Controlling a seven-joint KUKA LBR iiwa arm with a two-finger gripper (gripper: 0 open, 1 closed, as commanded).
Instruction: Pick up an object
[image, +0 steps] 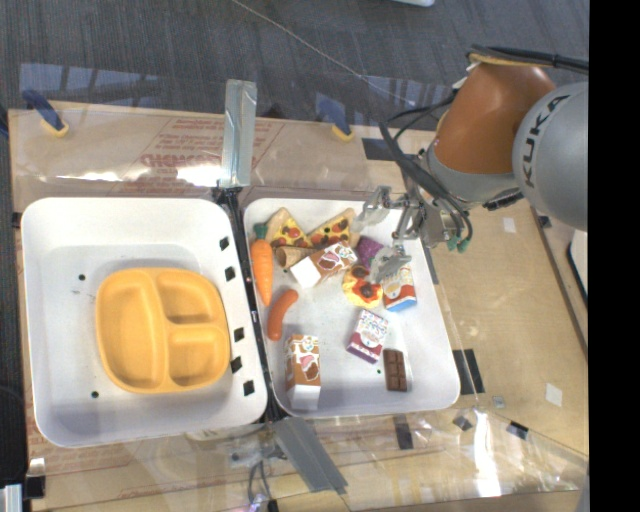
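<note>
Orange plastic toy carrot (261, 268): lies lengthwise at 9 o'clock of right white bin (440, 345), against left wall, just above orange-red toy sausage (281, 313). Judged light, rigid, smooth, slippery; best taken across thick middle. Gripper (398, 240) hangs at 1 o'clock of same bin, over purple-and-red toy clutter (372, 270). Finger state: cannot be told; nothing seen held. Yellow divided plastic tray (160, 328) sits in left bin (45, 300).

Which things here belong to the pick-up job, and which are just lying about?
Job:
claw
carrot
sausage
pizza slices
chocolate bar
small cartons
right bin

Lying about:
yellow divided plate
left bin
</note>
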